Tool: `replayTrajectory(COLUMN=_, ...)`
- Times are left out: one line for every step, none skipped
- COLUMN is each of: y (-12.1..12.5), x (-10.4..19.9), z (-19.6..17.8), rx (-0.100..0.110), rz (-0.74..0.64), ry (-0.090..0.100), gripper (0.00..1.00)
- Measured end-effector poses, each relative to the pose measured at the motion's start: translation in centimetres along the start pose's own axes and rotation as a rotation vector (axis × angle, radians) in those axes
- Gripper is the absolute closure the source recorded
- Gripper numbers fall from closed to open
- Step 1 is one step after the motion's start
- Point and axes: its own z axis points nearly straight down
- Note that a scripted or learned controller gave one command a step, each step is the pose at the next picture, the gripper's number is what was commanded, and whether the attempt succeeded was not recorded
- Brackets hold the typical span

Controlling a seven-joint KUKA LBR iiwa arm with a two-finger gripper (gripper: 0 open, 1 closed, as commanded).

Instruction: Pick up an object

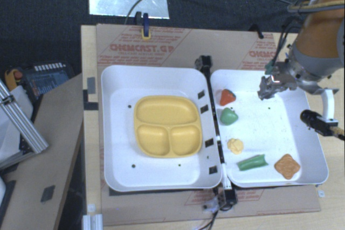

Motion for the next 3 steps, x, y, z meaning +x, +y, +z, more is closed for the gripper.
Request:
replayTrajectory(y=-1.0, x=5.5, z=1.5, rx=0.007, rz=-0.005, ry=0.003, gripper=1.0)
replayTrajectory(y=-2.5, x=10.5, z=2.4, rx=0.009, rz=-0.006, ry=0.004, gripper=1.0)
replayTrajectory(y=-2.7, x=16.7, z=3.2, rx=0.008, rz=-0.007, ry=0.004, gripper=1.0)
